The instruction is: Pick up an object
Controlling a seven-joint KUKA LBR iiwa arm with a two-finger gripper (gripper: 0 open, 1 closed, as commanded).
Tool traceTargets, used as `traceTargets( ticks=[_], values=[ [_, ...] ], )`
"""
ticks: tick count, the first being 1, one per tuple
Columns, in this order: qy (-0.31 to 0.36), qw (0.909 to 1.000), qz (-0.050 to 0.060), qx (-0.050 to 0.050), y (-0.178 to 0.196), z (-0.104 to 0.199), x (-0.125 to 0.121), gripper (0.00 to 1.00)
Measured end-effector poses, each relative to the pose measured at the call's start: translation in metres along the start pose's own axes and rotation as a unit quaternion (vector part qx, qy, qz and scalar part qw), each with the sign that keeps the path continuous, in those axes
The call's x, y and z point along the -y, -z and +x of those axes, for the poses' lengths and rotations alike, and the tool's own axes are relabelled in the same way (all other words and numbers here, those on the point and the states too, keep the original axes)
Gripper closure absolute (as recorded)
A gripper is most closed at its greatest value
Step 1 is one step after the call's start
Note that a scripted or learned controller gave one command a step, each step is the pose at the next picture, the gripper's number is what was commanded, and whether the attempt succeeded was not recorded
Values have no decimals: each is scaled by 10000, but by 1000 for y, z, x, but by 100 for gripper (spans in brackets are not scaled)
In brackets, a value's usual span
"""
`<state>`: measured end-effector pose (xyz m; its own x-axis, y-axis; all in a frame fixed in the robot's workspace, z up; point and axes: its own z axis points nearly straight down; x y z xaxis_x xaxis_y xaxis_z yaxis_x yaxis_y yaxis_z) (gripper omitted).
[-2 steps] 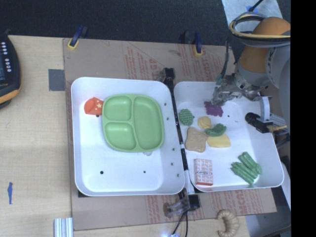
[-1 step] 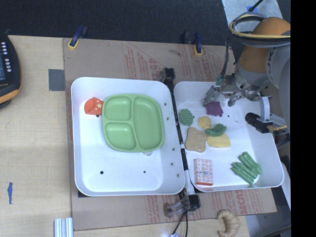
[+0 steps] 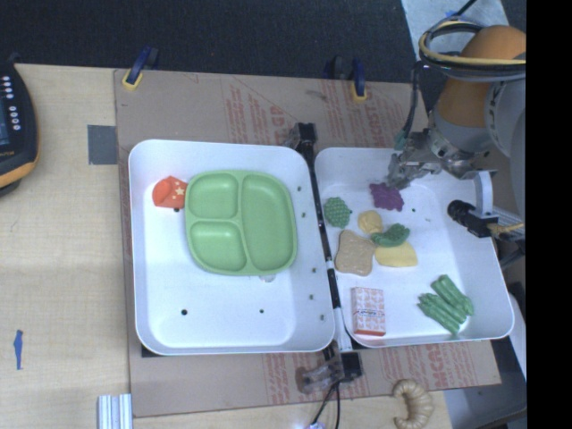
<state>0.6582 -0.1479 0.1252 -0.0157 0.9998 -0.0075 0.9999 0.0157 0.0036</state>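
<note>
The right bin [image 3: 474,266] holds several small toy foods. Among them are a purple bunch [image 3: 386,196], a round green piece [image 3: 336,211], a small yellow piece [image 3: 369,221], a green leafy piece [image 3: 391,234], a yellow wedge [image 3: 397,256], a tan slice [image 3: 354,253], a red and white box [image 3: 367,311] and green beans [image 3: 447,302]. My gripper [image 3: 407,169] hangs over the bin's far side, just above and right of the purple bunch. I see nothing held in it.
The left bin [image 3: 161,302] bears a green divided plate [image 3: 241,220] and a red piece [image 3: 168,191] at its far left. A black part [image 3: 466,214] juts over the right bin's right side. A pendant [image 3: 13,123] lies at the far left.
</note>
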Motion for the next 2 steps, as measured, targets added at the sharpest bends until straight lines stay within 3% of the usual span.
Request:
traceTargets(
  ticks=[1,2],
  values=[
    [6,10000,4,2,0,0,0,0],
    [-40,10000,56,-38,-35,22,14,0]
  ],
)
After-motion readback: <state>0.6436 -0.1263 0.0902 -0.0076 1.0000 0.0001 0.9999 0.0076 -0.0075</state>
